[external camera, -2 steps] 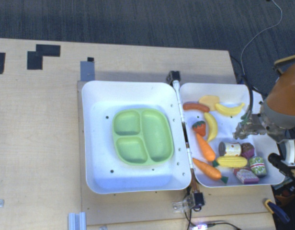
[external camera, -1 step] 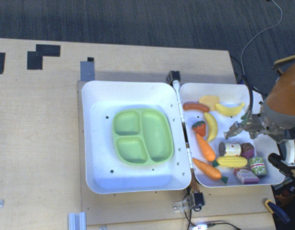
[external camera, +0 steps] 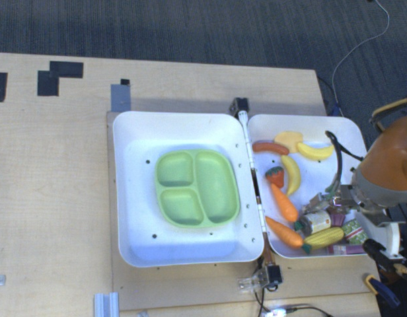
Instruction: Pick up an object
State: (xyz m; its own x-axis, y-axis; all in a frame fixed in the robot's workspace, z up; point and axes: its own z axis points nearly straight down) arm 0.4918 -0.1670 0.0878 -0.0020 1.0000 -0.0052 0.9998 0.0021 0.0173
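The right bin [external camera: 349,129] holds a heap of toy food. At its back lie a red sausage [external camera: 269,148], a yellow slice [external camera: 289,139] and two bananas [external camera: 316,152] [external camera: 293,174]. A strawberry [external camera: 275,175] and two carrots [external camera: 283,202] [external camera: 284,232] run down the left side. My gripper [external camera: 317,218] is low in the bin's front right part, right above a yellow corn cob [external camera: 324,236] and beside the lower carrot. Nothing is visibly lifted.
The left bin [external camera: 134,177] holds a green divided plate [external camera: 195,187]. A green packet [external camera: 355,230] and a purple item [external camera: 339,248] lie at the right bin's front edge. A black cable [external camera: 337,164] loops over the bin from the wrist. The orange arm band [external camera: 392,160] hangs over the right rim.
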